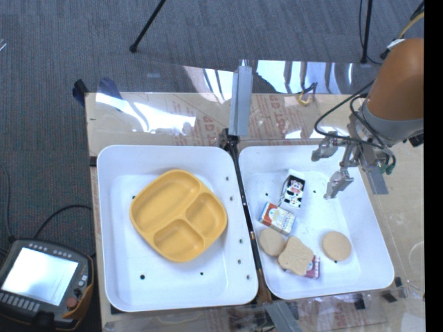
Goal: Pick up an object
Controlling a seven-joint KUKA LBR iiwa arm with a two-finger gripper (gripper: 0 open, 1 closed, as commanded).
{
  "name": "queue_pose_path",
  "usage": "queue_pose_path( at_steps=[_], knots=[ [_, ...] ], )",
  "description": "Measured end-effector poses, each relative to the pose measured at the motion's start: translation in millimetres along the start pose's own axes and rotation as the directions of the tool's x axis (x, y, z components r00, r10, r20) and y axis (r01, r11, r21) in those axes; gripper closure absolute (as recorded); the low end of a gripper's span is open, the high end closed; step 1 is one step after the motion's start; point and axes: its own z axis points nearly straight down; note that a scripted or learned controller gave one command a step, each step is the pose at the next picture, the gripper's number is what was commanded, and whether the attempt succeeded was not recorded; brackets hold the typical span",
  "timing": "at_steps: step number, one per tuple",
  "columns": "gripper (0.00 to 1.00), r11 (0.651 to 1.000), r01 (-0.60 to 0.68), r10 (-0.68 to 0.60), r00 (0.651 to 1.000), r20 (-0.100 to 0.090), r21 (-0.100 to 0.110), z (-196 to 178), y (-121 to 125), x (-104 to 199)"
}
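Left bin [111,185]: yellow three-compartment plate [178,214], flat. Right bin [377,247], left to right: small orange-white carton [277,218]; round tan cookie [271,242]; black-white cow-print carton [293,191], farther back; bread slice [296,255] overlapping red packet [313,268]; second round cookie [336,245]. My gripper [339,171] above right bin's far right, fingers spread, nothing between them.

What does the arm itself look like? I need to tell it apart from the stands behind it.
The arm has a rounded orange band over a grey wrist, with thin dark cables looping beside it. Its gripper is silver-grey metal.
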Motion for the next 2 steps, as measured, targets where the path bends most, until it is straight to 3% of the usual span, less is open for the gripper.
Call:
queue_pose_path(
  at_steps=[1,2],
  knots=[
    [0.0,0.941,-0.337,0.337,0.941,0.024,0.0,77,24,-10],
    [0.0,0.999,-0.033,0.033,0.999,0.011,0.001,99,85,46]
  ],
)
